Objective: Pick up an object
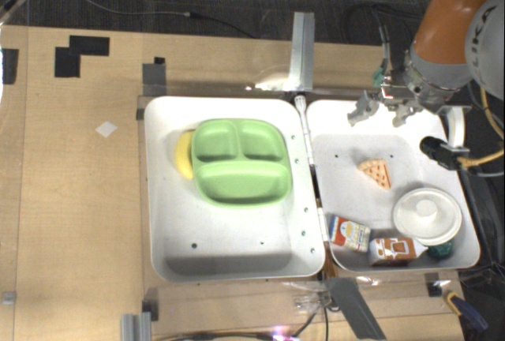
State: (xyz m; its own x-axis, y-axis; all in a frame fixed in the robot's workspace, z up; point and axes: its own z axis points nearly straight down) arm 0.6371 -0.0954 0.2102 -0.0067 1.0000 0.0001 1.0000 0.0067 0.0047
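Observation:
My gripper (383, 112) hangs over the far edge of the right bin (347, 197), its two fingers spread open with nothing between them. Below it in that bin lies an orange pizza-slice toy (376, 173), apart from the fingers. A white bowl (426, 214) sits at the bin's right. Two small cartons (349, 234) (393, 250) lie along the near edge, with a dark green item (441, 250) beside them. In the left bin (170, 245) a green divided plate (240, 160) rests partly over a yellow object (184, 155).
The arm with its orange band (444, 24) comes in from the upper right. A metal post (302, 51) stands behind the divider between the bins. Cables and a black fitting (442, 151) lie along the right bin's rim.

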